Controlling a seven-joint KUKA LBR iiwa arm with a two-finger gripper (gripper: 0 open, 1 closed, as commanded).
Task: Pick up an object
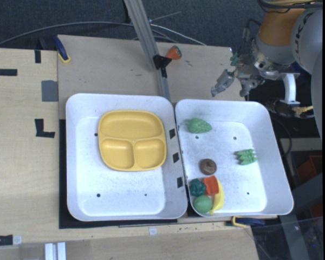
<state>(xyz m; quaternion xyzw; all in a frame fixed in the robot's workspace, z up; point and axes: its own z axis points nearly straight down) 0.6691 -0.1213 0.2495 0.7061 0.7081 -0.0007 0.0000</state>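
Camera view: claw [224,84] hangs above the bench [200,69], just behind the back rim of the right bin [260,108], well apart from every toy. Cannot tell how far open; nothing visible in its grip. Likely targets all lie in that bin: leafy green piece [198,125] nearest the claw, brown round piece [208,166] alone mid-floor, small green sprig [246,156] toward the right wall. Risk of a miss on the brown piece, probably prone to rolling off. Worse odds at the front-left corner, where the banana [220,198], orange block [211,184] and green ball [203,203] sit touching, hard against the wall: likely scrape or double grab. Plenty of open floor around the brown piece. Must clear the rim first.
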